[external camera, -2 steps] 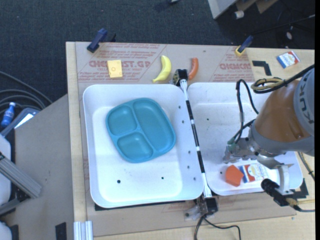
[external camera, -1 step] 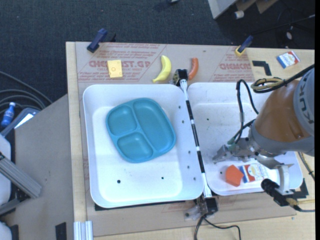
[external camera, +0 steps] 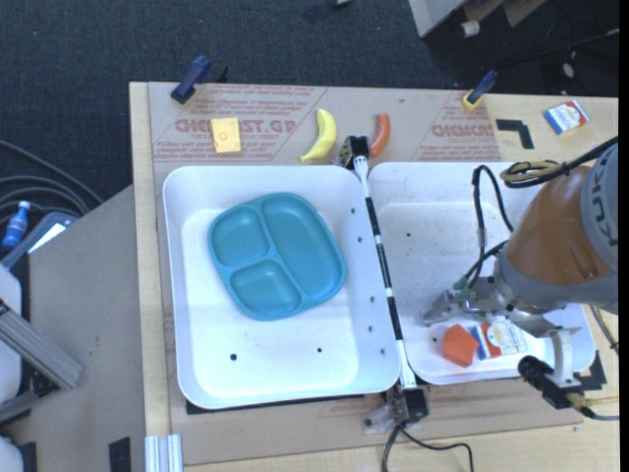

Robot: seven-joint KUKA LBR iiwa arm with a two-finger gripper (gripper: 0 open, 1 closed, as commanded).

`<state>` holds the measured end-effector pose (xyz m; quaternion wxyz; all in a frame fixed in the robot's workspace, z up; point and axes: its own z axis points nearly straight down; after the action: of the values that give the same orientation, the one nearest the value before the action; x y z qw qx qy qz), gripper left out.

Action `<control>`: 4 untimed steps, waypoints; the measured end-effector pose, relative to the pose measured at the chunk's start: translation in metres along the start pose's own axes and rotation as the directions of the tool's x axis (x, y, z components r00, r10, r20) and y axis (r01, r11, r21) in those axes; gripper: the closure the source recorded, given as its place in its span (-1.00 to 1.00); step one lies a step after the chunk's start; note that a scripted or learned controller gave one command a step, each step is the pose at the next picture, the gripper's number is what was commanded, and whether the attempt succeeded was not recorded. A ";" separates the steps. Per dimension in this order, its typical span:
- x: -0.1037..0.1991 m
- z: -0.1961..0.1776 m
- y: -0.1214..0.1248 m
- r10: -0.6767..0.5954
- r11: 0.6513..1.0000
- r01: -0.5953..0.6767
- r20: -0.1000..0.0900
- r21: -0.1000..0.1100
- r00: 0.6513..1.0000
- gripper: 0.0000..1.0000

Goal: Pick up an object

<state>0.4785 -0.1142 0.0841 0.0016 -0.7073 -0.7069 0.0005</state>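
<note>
Two white bins sit side by side on the desk (external camera: 147, 264). In the left bin (external camera: 187, 362) lies a blue divided plate (external camera: 276, 255), flat and near the middle. In the right bin (external camera: 423, 205) the grey arm (external camera: 570, 234) (orange band above the wrist) reaches down toward the near edge, and its gripper (external camera: 462, 301) hangs low over the bin floor; whether it is clenched or released cannot be told. Just beside it, toward the near rim, lies an orange block (external camera: 458, 345), touching a white packet (external camera: 506, 340) with red and blue print. Beyond the bins, on the desk, lie a yellow banana (external camera: 320, 136) and an orange carrot (external camera: 379, 134).
</note>
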 end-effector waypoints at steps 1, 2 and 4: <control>0.000 -0.010 0.000 0.001 1.000 -0.001 0.000 -0.002 1.000 1.00; 0.000 -0.010 0.000 0.001 1.000 -0.001 0.000 -0.001 1.000 -1.00; 0.001 -0.019 0.000 0.001 1.000 -0.001 0.000 -0.002 1.000 -1.00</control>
<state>0.4788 -0.1137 0.1033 0.0009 -0.7077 -0.7065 0.0000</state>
